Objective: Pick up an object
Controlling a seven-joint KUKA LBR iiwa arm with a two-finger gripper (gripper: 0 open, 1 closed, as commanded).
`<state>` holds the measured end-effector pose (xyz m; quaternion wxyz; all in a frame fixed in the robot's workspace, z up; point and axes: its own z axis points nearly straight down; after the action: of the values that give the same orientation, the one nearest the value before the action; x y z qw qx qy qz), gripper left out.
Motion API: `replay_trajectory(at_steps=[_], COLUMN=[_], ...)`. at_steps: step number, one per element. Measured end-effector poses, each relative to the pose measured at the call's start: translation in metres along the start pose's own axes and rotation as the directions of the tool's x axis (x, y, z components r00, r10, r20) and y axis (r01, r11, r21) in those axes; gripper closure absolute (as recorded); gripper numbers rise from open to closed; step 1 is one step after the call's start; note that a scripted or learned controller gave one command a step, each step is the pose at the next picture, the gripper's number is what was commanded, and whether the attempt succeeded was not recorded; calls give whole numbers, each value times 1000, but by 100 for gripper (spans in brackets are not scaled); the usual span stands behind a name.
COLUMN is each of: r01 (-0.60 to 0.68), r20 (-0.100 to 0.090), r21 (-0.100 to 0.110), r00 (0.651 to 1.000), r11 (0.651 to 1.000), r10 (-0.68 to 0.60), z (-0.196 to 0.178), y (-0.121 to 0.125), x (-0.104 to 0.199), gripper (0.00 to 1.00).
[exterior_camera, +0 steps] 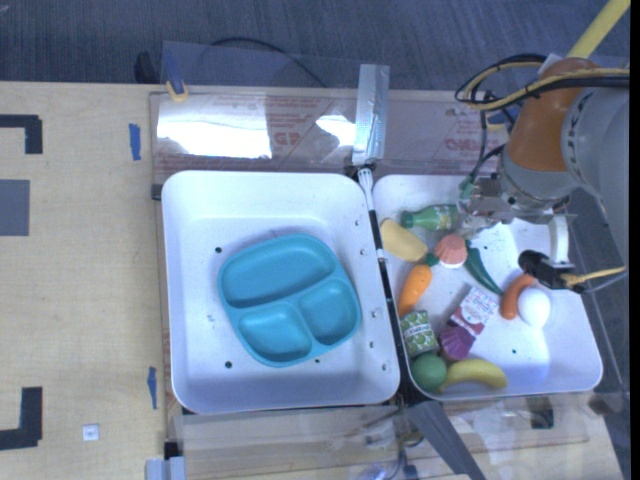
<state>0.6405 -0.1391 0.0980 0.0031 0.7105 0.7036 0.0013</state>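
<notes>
The right bin (575, 353) holds a heap of toy foods. Among them are a green bottle (432, 218), a yellow piece (402, 240), a carrot (415, 286), a pink round piece (451, 251), a pink packet (472, 311), a banana (476, 373), a lime (428, 369) and a white egg (535, 308). My gripper (478, 211) hangs low over the bin's back part, just right of the green bottle and above the pink round piece. The wrist hides its tips.
A blue divided plate (288, 296) lies in the left bin (200, 208). A metal divider post (370, 118) stands behind the two bins. Cables (500, 78) loop above the arm's orange band (537, 133). A green can (415, 330) and a purple piece (457, 341) lie near the bin's front.
</notes>
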Motion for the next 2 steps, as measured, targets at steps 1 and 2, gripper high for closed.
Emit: replay_trajectory(at_steps=[1,2], r01=[0,-58], r20=[0,-3], r21=[0,9], r00=[1000,998], r11=[1000,998], r10=[0,59], z=[0,10], y=[0,-56], x=[0,5], gripper=[0,0])
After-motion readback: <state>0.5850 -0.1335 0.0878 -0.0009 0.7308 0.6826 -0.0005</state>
